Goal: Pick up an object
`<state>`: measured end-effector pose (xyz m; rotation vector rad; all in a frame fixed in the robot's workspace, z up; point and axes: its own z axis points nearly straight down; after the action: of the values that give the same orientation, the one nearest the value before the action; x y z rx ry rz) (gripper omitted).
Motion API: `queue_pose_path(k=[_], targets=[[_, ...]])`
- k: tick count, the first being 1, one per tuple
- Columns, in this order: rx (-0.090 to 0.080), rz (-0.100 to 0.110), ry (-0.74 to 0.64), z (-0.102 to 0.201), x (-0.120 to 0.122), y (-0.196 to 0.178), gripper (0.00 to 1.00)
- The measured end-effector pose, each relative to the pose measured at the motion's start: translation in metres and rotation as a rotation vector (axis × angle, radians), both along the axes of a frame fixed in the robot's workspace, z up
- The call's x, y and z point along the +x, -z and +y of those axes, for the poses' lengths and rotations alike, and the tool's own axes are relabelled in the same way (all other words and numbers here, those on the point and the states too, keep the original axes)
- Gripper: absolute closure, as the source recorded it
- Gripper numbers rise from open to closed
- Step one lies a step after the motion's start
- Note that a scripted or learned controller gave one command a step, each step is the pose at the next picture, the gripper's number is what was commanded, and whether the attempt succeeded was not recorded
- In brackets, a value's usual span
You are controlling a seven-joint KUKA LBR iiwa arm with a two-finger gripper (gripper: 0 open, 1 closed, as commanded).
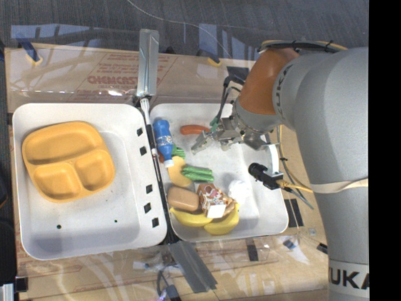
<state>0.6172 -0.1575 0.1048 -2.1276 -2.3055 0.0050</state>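
The right bin [276, 212] holds several toy foods. A blue bottle [162, 140] lies by its left wall and an orange carrot [195, 130] lies near the back. Further forward are a green bean pod [197, 173], a pale yellow fruit [178, 172], a brown bread roll [183, 199], a printed snack packet [214, 200] and a yellow banana [216, 224]. My gripper [205, 142] hangs over the back middle of this bin, just right of and below the carrot, pointing left and down. Nothing visible hangs from it.
The left bin [125, 231] holds a yellow divided tray [67, 160]. A metal divider [148, 61] stands between the bins at the back. A white lump [238, 190] lies right of the packet. The grey arm [326, 118] covers the bench's right side.
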Motion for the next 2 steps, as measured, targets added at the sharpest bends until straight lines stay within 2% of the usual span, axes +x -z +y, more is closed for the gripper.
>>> queue_pose_path(k=[1,2], targets=[[0.0,-0.004,-0.061,0.003,0.04,0.013,0.0],[0.0,-0.002,-0.065,0.004,0.04,0.002,1.0]])
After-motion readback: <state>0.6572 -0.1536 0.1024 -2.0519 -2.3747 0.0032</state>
